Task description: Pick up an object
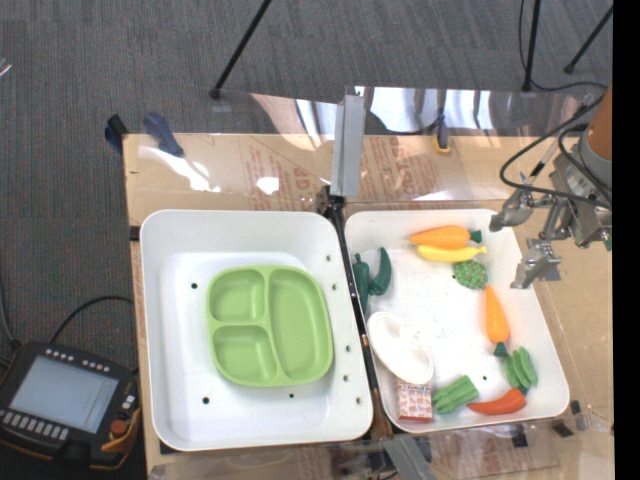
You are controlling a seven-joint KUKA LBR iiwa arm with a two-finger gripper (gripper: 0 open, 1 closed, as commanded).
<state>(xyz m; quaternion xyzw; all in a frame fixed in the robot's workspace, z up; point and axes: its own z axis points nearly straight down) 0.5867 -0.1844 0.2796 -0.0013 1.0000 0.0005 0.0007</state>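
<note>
Nothing is picked up yet. The metal two-finger gripper (pixel 535 240) hangs spread and bare over the right white bin's (pixel 556 358) right edge, toys waiting below.

Glossy white plastic bins (pixel 160 268), matt green plastic tray (pixel 270 325), brown cardboard bench (pixel 420 168)

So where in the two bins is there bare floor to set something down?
Left bin: a bare strip all round the green divided plate. Right bin: one open patch mid-floor, between broccoli, carrot and white dish. Its front edge is crowded, its back edge lined with toy vegetables.
</note>
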